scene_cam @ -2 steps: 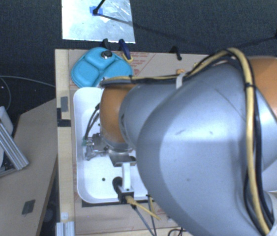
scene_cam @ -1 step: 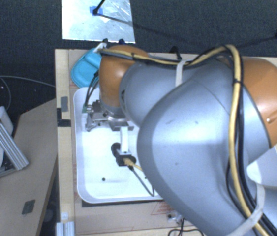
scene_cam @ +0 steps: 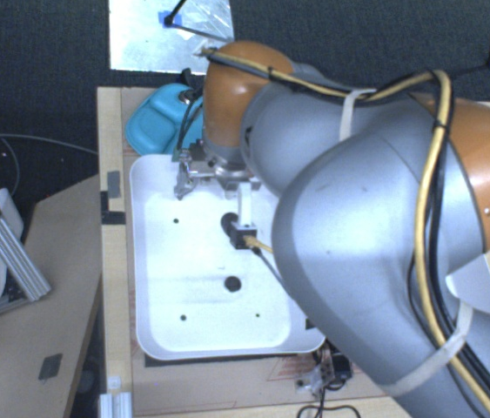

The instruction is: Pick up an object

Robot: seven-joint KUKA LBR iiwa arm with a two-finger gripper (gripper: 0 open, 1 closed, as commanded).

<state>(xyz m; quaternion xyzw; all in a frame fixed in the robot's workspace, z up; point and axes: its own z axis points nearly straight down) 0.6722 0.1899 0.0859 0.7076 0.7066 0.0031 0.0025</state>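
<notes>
A small dark round thing (scene_cam: 232,283) lies on the floor of the near white bin (scene_cam: 153,259), close to its middle. A turquoise blue object (scene_cam: 159,118) sits just beyond that bin's far rim at the back left, partly hidden by the arm. My gripper (scene_cam: 191,174) hangs over the bin's far edge, right beside the blue object and well above the dark round thing. Nothing shows between its metal parts.
The grey arm with its orange band (scene_cam: 243,77) covers the right half of the bench and hides the other bin. A silvery sheet (scene_cam: 168,20) lies behind the bench. An aluminium frame (scene_cam: 1,242) stands at the left, off the bench.
</notes>
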